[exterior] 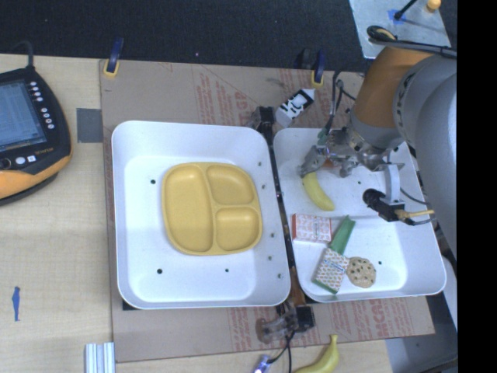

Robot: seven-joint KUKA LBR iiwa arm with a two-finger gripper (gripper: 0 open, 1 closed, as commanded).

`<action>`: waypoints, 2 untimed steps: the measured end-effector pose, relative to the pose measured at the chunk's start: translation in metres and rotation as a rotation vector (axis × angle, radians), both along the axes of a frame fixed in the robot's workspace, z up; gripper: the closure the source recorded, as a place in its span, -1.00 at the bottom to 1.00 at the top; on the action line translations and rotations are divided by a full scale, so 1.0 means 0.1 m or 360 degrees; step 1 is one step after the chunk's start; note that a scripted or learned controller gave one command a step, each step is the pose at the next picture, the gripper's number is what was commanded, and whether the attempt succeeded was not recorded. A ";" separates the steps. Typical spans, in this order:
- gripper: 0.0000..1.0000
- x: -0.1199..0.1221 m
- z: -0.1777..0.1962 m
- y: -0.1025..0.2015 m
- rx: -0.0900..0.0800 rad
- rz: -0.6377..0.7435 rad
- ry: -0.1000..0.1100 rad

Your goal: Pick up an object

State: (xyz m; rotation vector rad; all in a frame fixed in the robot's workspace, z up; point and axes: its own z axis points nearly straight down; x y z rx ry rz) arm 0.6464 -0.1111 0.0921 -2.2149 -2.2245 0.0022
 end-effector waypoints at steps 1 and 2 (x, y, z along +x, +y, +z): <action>-1.00 0.10 0.00 -0.04 0.0000 0.0000 -0.0002; -1.00 0.10 0.00 -0.10 -0.0002 -0.0002 -0.0004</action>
